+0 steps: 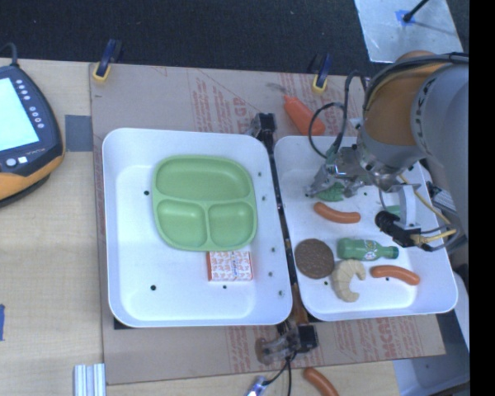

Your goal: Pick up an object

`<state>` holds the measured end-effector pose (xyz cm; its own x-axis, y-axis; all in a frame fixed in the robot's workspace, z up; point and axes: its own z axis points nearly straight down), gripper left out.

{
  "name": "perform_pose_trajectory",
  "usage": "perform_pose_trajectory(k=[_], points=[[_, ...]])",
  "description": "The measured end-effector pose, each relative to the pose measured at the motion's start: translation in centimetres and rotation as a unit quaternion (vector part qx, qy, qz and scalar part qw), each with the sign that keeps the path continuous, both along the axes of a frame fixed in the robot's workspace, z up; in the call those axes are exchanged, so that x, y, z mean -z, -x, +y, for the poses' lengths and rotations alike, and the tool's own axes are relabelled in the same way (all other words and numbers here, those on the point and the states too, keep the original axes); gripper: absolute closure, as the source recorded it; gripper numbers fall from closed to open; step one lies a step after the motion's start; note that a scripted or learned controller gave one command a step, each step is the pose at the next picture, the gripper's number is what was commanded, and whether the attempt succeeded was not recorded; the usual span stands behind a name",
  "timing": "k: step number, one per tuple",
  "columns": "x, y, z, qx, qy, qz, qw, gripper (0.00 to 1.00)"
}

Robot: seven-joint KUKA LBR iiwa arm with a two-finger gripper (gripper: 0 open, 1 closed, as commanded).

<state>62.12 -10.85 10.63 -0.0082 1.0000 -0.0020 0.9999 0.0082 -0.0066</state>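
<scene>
My gripper [327,185] is low in the back part of the right bin [433,302], reaching in from the right. It sits right over a small green object [333,193], which is partly hidden beneath it. Just in front of it lies an orange sausage [337,214]. Further forward are a brown round patty [314,256], a green bottle [365,248] on its side, a pale croissant [346,277] and a second sausage [393,275].
The left bin [128,287] holds a green divided plate [205,202] and a small red-and-white packet [229,266]. An orange carrot [299,114] lies on the bench behind the bins. A control pendant [8,134] sits at the far left.
</scene>
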Motion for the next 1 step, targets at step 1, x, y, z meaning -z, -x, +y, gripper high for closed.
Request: perform_pose_trajectory(k=[1], points=[[-8.64,-1.58,5.62,0.002,-0.0015,-0.003,1.0000,1.00]])
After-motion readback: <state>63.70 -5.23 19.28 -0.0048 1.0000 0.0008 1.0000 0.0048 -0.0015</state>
